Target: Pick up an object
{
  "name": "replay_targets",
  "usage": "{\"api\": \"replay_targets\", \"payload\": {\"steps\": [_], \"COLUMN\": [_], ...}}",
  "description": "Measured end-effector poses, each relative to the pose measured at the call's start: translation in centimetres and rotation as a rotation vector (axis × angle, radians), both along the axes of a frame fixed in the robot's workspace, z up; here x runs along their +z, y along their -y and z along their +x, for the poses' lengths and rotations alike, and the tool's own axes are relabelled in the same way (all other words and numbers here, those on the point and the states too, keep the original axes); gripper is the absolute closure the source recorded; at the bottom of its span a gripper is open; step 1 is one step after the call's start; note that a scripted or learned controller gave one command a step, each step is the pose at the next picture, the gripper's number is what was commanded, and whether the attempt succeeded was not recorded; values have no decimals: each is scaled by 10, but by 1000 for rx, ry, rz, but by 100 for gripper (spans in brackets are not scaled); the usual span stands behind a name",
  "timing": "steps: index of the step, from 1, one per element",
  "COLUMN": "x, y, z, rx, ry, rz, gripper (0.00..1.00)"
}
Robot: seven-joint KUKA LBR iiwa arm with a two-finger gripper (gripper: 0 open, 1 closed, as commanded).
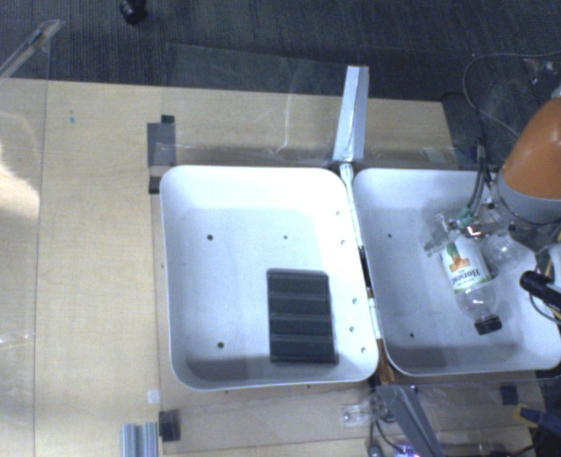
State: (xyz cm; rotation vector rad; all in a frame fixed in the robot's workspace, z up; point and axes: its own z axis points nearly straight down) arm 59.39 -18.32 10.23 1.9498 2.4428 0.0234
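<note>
Over in the right-hand bin (404, 336) lies a clear plastic bottle (469, 279), flat on its side on the white floor, toward the bin's right half. Its long axis runs mostly up and down the camera view with a slight lean: the dark cap (489, 325) points toward the near edge and a little to the right, while the bottle's base sits at the upper left, up under the arm. A white label with some red and green print wraps its middle. The grey arm with its orange band (539, 160) comes in from the right and hangs over the upper right of that bin, and the gripper (461, 227) sits right at the bottle's upper end, close enough that they look to be touching, though from this height I cannot say for certain. The metal parts and wires there are a tangle, and I cannot tell whether the gripper is apart or together, nor whether it has any hold on the bottle. Across the divider, the left-hand bin (194, 255) holds a black ribbed rectangular block (301, 316) lying flat near its front edge, well apart from the bottle.
</note>
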Motion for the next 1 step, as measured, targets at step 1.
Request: {"api": "replay_targets", "payload": {"steps": [1], "x": [80], "y": [-3], "z": [-41], "rx": [128], "ry": [-15], "rz": [-4], "gripper": [100]}}
